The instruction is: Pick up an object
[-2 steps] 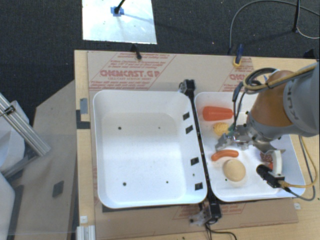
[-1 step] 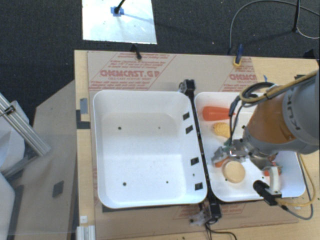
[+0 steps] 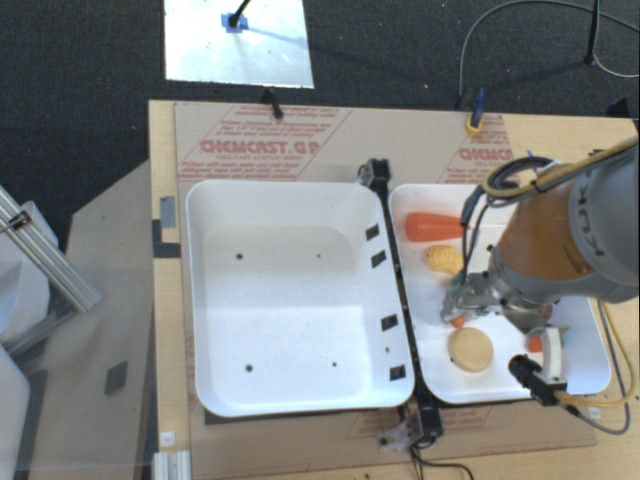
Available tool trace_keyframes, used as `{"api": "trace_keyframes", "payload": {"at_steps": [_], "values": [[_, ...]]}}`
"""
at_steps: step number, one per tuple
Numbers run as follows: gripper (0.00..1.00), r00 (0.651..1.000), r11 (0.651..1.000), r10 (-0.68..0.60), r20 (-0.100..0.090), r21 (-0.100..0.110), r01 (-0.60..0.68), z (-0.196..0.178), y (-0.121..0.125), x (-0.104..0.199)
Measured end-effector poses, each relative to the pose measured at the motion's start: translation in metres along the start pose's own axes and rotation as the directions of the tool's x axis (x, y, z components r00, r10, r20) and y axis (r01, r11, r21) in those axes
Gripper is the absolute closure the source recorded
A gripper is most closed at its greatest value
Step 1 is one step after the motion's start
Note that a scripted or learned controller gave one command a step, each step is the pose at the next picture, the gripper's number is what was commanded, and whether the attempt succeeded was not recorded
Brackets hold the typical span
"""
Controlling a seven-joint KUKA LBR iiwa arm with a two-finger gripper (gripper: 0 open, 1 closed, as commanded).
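My gripper (image 3: pixel 462 304) is low in the right bin (image 3: pixel 590 373), near its middle, with the arm reaching in from the right above it. A small red-orange thing (image 3: pixel 456 320) peeks out just under the gripper; whether it is touched I cannot tell. A tan round object (image 3: pixel 470 349) lies just in front of the gripper. A yellow lumpy object (image 3: pixel 444 259) sits just behind it. An orange carrot-shaped object (image 3: pixel 432 226) lies at the back of the bin. The arm hides the bin's right half.
The left bin (image 3: pixel 215 298) stands beside the right one, with a black divider strip (image 3: pixel 395 298) between them. Both rest on a cardboard sheet (image 3: pixel 260 148) on the bench. A grey plate (image 3: pixel 236 30) lies beyond the bench.
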State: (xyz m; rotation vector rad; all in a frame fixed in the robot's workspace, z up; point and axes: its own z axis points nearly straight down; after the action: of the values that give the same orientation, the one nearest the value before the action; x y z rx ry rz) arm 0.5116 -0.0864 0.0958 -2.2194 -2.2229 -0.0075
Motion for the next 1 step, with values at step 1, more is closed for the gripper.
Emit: {"api": "trace_keyframes", "payload": {"at_steps": [1], "values": [[1.0,1.0,1.0,-0.01,0.001,-0.004,0.01,-0.0932,-0.0223,0.0727]]}}
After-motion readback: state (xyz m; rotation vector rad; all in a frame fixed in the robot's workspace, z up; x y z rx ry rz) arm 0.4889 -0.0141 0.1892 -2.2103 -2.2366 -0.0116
